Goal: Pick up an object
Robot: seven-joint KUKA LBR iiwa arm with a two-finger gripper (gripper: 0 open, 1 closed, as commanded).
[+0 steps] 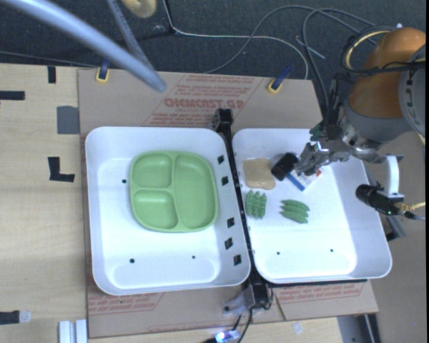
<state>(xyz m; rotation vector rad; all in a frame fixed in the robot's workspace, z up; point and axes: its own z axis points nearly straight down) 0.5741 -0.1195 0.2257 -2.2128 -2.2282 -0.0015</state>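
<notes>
Hand [299, 166] low in the right bin [372, 264], at its upper middle, reaching in from the right under the orange-banded arm [386, 70]. Spread or pressed together: cannot tell from the camera view, dark tip blurred against the white floor. Nothing seen pinched. Closest candidate for picking: tan block [258, 174], just beside the dark tip on its left, lying flat near the wall between the bins. Small blue piece [295, 182] right under the hand; unclear whether part of the hand or a loose thing. Further down the bin, ridged green piece [256, 204] and green pod [294, 210], near each other but apart. Green divided plate [174, 191] well away in the left bin [99, 213]. Main risks, as a judgement: closing beside the tan block instead of around it and merely nudging it against the dividing wall; sliding off its flat top; or catching the blue piece and coming up with no firm hold.
</notes>
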